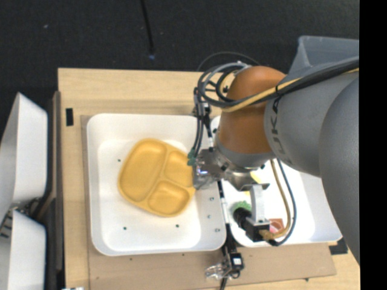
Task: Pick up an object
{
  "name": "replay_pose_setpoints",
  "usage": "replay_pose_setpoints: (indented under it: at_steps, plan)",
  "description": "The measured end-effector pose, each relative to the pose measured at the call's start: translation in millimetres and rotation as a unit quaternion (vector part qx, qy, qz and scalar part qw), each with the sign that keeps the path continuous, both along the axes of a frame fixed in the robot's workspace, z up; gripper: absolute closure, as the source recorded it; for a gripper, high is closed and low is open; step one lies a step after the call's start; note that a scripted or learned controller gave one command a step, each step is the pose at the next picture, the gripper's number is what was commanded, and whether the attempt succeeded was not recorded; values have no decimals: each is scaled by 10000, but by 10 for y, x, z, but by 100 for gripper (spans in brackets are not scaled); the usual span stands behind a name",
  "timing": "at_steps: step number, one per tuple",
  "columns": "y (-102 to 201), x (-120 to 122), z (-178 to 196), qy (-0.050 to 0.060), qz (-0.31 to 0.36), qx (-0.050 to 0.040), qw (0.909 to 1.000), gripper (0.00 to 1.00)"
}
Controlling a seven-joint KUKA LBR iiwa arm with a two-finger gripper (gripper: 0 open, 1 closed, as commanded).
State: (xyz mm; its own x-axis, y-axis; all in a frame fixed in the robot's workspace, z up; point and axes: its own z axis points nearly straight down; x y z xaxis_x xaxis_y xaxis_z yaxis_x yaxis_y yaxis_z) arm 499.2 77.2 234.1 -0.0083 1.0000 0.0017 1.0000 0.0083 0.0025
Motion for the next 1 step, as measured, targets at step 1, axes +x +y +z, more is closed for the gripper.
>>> replay_pose_setpoints:
  at_steps: [1]
  plan:
    - [-27,3,-6,4,-25,-5,10000,0]
